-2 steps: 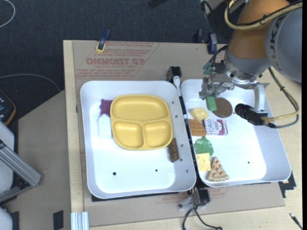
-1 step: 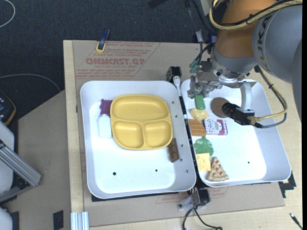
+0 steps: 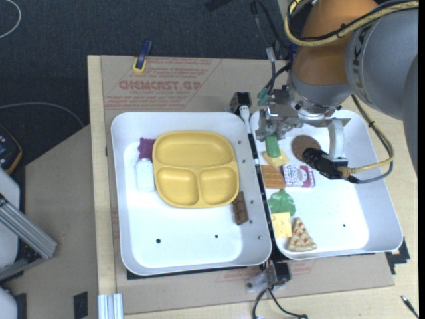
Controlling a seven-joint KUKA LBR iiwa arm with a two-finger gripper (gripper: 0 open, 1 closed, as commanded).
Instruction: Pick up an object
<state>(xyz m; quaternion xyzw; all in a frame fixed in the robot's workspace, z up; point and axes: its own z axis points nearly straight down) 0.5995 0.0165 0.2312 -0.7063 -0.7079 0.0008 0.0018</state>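
Toys crowd the left side of the right bin: a green and yellow piece at the far end, then a waffle, a pink-and-white packet, a green leaf on a yellow block, and a pizza slice nearest. The gripper hangs just over the green and yellow piece (whether it is open or closed, or grasping anything, cannot be told). In the left bin lie a yellow divided tray, a white bottle and a brown bar.
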